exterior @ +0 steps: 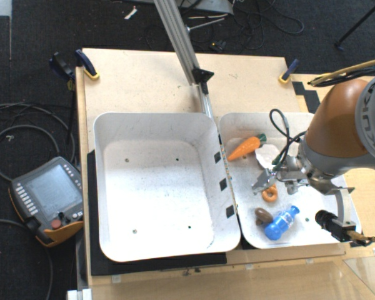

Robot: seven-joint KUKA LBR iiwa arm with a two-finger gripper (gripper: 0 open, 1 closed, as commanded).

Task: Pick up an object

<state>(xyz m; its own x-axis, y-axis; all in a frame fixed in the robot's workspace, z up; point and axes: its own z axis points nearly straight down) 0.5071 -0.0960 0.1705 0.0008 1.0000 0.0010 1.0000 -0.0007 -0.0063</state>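
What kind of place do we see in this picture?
Probably a robotics lab: a KUKA arm reaches over two white bins on a bench, a teach pendant lies on the dark carpet, and cables trail behind.

You have even, bright overhead light. The white bins (156, 186) read near overexposed, with little surface detail. Shadows are soft and short beneath the arm (344, 130). The dark floor (25, 74) falls off into murk. Focus is slightly soft throughout.

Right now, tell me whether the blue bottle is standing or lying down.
Lying down. The blue bottle rests on its side on the floor of the right bin, slanted, beside a small brown object.
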